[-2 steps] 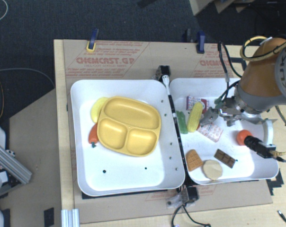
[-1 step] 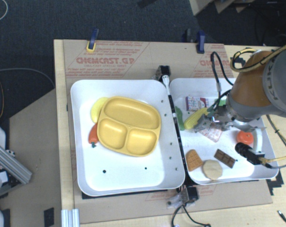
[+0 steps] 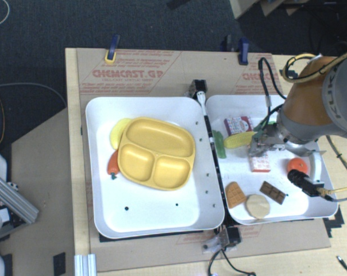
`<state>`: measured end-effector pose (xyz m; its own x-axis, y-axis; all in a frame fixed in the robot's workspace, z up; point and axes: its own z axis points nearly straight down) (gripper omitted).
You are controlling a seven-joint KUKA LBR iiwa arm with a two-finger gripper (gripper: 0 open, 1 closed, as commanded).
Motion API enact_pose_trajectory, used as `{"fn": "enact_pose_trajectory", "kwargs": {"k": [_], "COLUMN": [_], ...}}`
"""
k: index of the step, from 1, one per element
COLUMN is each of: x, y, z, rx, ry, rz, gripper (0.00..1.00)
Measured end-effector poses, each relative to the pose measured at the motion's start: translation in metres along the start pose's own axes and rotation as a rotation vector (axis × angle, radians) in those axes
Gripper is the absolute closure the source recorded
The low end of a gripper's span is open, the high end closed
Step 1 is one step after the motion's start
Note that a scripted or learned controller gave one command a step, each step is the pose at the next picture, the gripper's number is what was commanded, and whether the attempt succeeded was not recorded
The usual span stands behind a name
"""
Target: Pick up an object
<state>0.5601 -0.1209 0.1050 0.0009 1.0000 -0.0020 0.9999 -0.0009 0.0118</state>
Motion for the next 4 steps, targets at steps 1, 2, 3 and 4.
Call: {"fn": "enact_pose_trajectory", "kwargs": {"k": [1,2,3,4], "x": [-0.003,-0.010,-0.010,0.030], "y": [-0.007,-0.001,0.000,-0.042], "z": [-0.059,-0.120,-0.120,-0.129], "rx": [0.006,0.003,0.009,0.015], "ry": [0.000,-0.001,0.001,0.005], "rz": [-0.001,-0.001,-0.001,-0.004], "gripper": [1.00,1.00,1.00,1.00]}}
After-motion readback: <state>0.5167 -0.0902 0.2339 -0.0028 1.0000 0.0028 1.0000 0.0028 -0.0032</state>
